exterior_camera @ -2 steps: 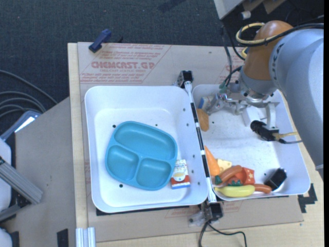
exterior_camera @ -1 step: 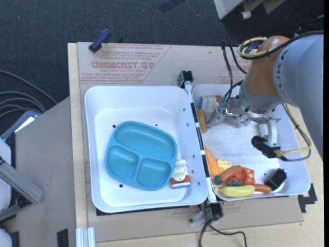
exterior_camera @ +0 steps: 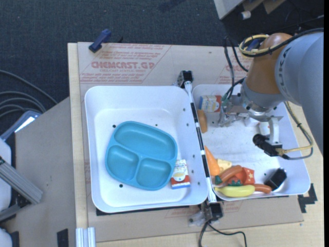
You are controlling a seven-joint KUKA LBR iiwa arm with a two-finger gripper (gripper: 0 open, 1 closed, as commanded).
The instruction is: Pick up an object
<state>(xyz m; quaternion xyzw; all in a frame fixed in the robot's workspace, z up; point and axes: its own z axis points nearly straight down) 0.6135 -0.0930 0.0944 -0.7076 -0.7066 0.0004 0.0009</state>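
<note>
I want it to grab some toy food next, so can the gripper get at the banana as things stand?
Probably yes. The banana lies on top at the right bin's near edge, nothing covering it, and the gripper hovers over the same bin. Neighbouring toys crowd it, so a clean grasp may be hard.

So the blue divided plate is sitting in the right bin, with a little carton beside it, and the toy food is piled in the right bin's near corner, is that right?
Not quite. The camera view shows the blue divided plate in the left bin, not the right one. The rest holds: a little carton lies beside the plate, and the toy food is piled in the right bin's near corner.
</note>
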